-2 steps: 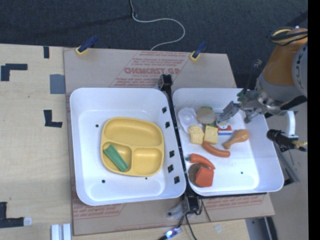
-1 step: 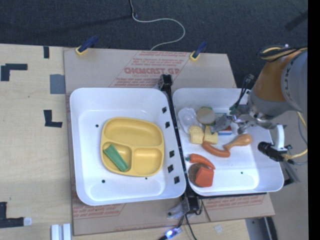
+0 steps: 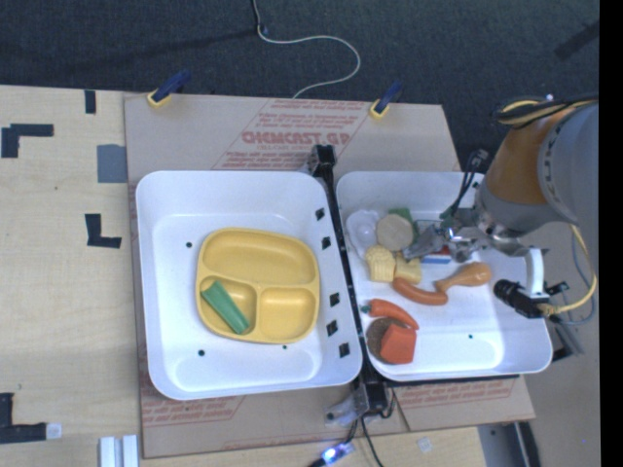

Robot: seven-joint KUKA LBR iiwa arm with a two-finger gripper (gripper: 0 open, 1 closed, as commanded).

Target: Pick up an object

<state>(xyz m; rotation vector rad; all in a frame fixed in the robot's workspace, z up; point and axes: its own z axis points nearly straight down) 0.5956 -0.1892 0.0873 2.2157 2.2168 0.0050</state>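
Toy food pile (image 3: pixel 409 280) is lying in the right bin (image 3: pixel 487 358), center-right of frame, nothing lifted yet. Hand (image 3: pixel 428 244) is hovering low over the pile's upper edge; grip state can't be told. Grab and lift remaining. Items crowding together. Yellow tray (image 3: pixel 259 285) is sitting in the left bin (image 3: pixel 165 261).

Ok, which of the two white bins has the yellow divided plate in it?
The left bin, the one away from the arm. The yellow plate lies in it with a green piece in one compartment. The right bin holds a cluster of toy foods instead.
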